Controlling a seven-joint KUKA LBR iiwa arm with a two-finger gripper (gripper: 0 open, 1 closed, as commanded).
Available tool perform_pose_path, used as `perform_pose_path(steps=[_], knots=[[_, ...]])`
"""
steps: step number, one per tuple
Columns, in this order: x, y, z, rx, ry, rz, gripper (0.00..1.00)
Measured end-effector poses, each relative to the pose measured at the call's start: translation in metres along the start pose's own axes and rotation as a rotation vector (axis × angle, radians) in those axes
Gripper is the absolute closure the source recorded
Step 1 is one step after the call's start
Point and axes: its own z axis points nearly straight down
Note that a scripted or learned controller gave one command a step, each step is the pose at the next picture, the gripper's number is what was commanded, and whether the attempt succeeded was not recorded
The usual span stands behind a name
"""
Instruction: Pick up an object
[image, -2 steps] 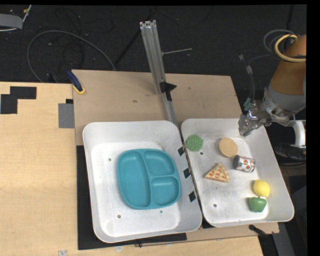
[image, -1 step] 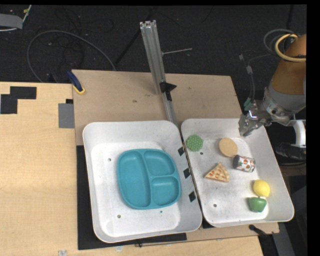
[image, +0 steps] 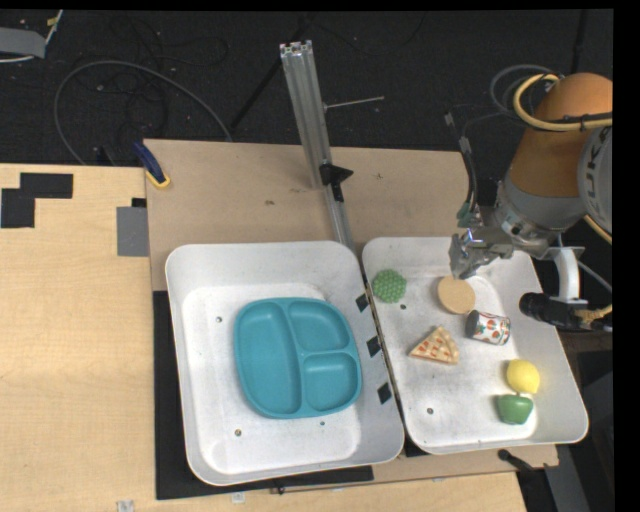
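Note:
In the right bin (image: 560, 425) lie a green bumpy ball (image: 389, 286), a tan round disc (image: 456, 295), a pizza slice toy (image: 435, 347), a small can on its side (image: 488, 327), a yellow lemon (image: 522, 376) and a green pepper (image: 514, 408). My gripper (image: 468, 264) hangs over the bin's far part, just above and behind the tan disc. Nothing shows between its fingers. I cannot make out how far apart they stand.
The left bin (image: 200, 290) holds a teal divided plate (image: 297, 355). A metal post (image: 310, 130) rises behind the gap between the two bins. Tan bench board (image: 230, 190) lies beyond the bins.

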Motion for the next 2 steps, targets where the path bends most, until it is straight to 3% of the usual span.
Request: perform_pose_path(steps=[2], knots=[[0.094,-0.002,0.006,0.000,0.000,-0.001,1.00]])
